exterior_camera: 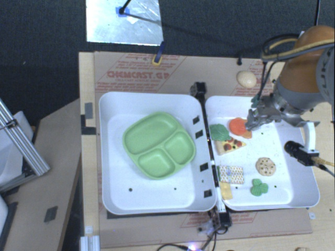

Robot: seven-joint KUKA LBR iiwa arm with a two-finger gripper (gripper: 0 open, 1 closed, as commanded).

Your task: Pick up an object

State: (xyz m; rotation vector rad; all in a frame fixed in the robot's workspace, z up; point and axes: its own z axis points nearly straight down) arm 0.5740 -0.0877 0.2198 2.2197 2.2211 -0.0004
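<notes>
My gripper (253, 120) hangs low over the right bin (298, 192), at the right edge of a red-orange round toy (238, 125). Whether anything sits between its parts is hidden by the wrist. Beside the red toy lie a green leafy toy (219, 132) and a pizza slice (230, 145). Further forward in the same bin are a chocolate-chip cookie (265, 166), a patterned cracker (231, 174), a small green piece (259, 187) and a yellow piece (225, 191).
The left bin (112, 140) holds a green divided plate (159, 145). A beige egg-like object (246, 78) rests on the cardboard behind the right bin. A black-clipped divider (205, 140) separates the bins.
</notes>
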